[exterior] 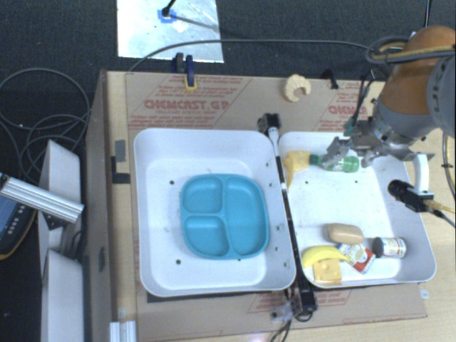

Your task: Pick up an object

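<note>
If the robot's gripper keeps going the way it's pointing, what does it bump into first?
Probably the green bottle, lying right at the gripper in the right bin. How high the gripper hangs above it is unclear.

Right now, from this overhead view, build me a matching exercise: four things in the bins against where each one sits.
Things:
1. blue divided plate
2. banana
3. green bottle
4. claw

Places:
A. front edge of the right bin
B. middle of the left bin
C. over the back of the right bin
D. back of the right bin, beside the claw

Pairs: 1-B, 2-A, 3-D, 4-C
</note>
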Action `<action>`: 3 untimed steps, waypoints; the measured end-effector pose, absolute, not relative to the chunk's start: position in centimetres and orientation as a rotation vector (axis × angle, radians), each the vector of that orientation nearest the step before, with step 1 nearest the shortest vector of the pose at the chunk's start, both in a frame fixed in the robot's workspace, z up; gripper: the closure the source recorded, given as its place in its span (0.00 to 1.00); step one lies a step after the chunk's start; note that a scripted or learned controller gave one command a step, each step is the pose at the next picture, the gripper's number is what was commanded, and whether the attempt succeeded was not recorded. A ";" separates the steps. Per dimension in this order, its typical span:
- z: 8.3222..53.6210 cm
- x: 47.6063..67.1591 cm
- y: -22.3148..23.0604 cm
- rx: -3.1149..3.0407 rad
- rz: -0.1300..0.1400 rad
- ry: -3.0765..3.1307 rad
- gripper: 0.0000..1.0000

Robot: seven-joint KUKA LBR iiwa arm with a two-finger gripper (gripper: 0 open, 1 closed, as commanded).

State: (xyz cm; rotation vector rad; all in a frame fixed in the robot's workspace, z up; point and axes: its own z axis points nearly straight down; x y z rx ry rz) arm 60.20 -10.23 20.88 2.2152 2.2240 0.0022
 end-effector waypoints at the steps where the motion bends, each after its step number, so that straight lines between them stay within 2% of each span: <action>1: 8.9 63.0 -13.0 2.221 -0.003 2.225 0.00; 2: 7.9 65.9 -13.6 2.258 -0.040 2.244 0.00; 3: 8.4 58.8 -16.3 2.219 -0.001 2.222 0.00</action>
